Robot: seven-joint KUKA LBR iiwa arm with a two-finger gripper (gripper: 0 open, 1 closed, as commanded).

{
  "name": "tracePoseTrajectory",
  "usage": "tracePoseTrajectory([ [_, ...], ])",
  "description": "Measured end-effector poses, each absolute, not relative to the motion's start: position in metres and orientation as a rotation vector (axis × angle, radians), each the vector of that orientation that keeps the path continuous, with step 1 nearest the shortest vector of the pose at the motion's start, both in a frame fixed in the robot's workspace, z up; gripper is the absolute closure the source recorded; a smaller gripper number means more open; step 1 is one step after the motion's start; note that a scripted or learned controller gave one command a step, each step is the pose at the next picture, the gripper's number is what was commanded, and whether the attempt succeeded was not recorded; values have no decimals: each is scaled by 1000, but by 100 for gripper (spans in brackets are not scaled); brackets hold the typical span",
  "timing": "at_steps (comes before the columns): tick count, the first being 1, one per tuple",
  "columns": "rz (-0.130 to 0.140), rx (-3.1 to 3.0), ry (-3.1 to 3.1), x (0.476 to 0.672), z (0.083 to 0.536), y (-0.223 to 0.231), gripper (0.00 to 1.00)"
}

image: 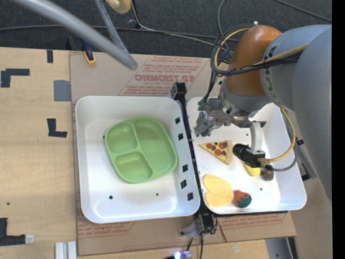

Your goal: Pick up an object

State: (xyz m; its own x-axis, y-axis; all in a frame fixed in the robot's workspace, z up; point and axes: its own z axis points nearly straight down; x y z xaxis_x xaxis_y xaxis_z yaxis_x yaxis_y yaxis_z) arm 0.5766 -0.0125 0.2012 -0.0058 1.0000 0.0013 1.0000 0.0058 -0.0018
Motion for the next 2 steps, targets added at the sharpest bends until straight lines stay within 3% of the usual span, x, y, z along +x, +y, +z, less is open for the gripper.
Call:
tracePoseTrajectory([
  [2,-1,-2214,-2227,598,204,79,100],
])
